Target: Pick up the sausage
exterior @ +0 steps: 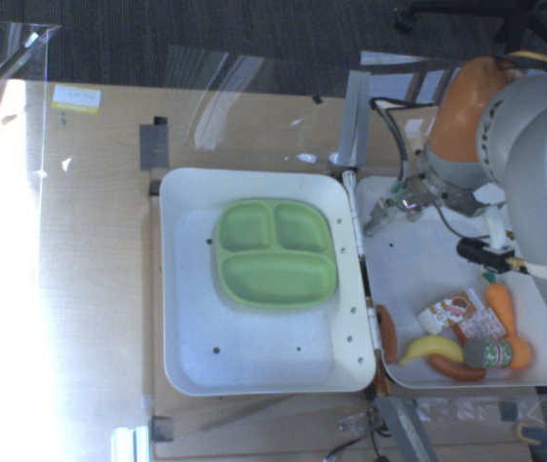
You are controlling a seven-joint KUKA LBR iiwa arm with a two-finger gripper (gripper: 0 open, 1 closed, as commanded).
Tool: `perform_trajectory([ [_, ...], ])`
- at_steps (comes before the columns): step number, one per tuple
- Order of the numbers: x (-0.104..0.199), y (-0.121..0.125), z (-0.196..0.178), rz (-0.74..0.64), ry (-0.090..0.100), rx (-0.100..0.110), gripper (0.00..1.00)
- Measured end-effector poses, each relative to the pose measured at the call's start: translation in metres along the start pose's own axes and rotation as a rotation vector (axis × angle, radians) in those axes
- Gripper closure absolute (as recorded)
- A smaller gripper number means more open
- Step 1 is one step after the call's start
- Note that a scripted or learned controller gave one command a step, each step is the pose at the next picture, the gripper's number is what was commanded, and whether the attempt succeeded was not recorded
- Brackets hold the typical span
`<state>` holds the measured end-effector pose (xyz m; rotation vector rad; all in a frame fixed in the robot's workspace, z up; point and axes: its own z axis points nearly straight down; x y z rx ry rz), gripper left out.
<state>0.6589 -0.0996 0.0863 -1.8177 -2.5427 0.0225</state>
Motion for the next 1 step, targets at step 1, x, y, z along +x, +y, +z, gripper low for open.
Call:
perform_trajectory([
  [1,-0.0043,-0.0014,0.0004,0.018,0.008,-0.004,0.0],
])
